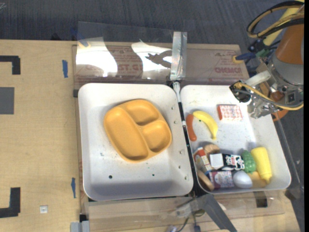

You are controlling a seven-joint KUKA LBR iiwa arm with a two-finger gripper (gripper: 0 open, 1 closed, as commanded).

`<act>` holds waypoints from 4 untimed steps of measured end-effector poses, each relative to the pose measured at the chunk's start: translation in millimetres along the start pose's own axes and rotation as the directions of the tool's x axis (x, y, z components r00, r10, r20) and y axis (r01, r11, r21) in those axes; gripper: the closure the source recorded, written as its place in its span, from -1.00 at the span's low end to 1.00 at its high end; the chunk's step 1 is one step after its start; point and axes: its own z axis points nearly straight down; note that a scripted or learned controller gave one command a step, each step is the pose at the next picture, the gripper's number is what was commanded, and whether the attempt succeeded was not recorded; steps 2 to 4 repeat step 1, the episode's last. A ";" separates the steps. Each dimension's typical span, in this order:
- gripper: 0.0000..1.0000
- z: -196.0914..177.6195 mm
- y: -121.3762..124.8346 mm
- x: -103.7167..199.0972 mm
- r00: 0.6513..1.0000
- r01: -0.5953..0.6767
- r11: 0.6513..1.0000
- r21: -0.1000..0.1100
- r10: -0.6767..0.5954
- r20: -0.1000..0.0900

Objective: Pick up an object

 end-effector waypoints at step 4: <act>-1.00 0.5 -0.3 0.0 1.000 0.000 1.000 0.000 0.000 0.002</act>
